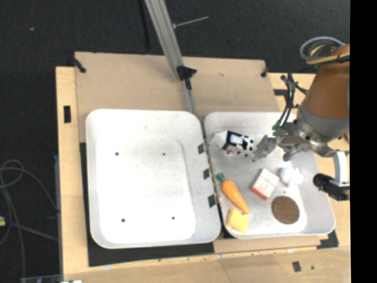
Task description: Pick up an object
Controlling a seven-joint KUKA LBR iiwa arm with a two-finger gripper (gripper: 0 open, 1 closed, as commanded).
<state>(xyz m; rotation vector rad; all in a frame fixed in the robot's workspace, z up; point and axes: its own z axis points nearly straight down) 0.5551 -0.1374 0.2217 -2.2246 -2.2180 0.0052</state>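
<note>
My two shallow white bins (pixel 141 175) look like smooth matt plastic, faintly speckled. The pale tan bench board (pixel 135 81) looks like matt wood. The slanting grey pole (pixel 165 28) looks like ribbed metal. My orange wrist band (pixel 327 93) has a soft sheen.

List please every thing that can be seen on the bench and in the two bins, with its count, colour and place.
left bin: 1, white, left half of the bench
right bin: 1, white, beside the left bin, holds all the small things
toy cow: 1, black and white, upper left of the right bin
toy carrot: 1, orange with green top, left side of the right bin
yellow block: 1, yellow, lower left corner, below the carrot
small box: 1, white and red, middle of the right bin
brown disc: 1, brown, lower right
white object: 1, white, right of the box, kind unclear
metal rail: 1, grey, slanting from the top
arm: 1, grey and orange, right side
gripper: 1, grey, near the cow
</note>
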